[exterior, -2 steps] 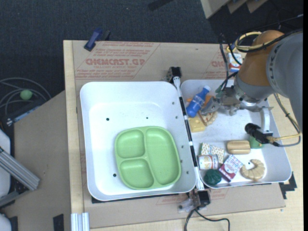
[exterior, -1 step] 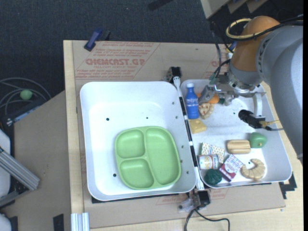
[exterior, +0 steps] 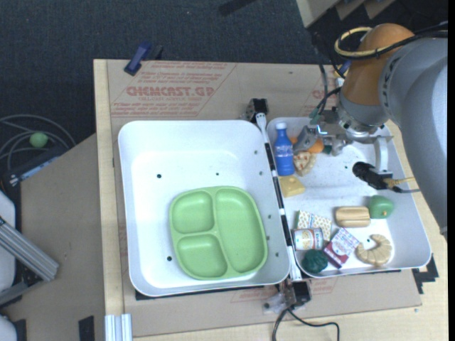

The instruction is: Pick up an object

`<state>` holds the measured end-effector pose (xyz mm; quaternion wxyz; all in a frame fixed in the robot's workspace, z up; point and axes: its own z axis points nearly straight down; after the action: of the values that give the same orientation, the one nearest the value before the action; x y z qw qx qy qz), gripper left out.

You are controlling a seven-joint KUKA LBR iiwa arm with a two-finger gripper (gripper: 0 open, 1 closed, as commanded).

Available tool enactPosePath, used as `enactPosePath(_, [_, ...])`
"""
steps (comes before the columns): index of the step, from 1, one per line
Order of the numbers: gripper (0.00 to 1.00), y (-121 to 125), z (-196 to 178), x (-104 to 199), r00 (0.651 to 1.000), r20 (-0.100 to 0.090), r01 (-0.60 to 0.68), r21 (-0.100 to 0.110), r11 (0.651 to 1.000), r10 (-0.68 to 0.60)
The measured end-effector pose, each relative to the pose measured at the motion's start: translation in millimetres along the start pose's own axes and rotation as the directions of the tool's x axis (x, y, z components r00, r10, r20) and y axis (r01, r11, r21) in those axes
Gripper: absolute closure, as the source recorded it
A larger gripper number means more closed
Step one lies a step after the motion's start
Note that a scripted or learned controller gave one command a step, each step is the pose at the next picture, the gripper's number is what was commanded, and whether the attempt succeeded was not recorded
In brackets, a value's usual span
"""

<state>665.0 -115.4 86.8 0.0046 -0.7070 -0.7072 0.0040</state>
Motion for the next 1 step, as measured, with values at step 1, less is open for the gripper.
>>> enactPosePath(1, [0.00, -75.6, -0.6, -18.1, 1.000, 0.001, -0.001, -0.018, 1.000, 0.001])
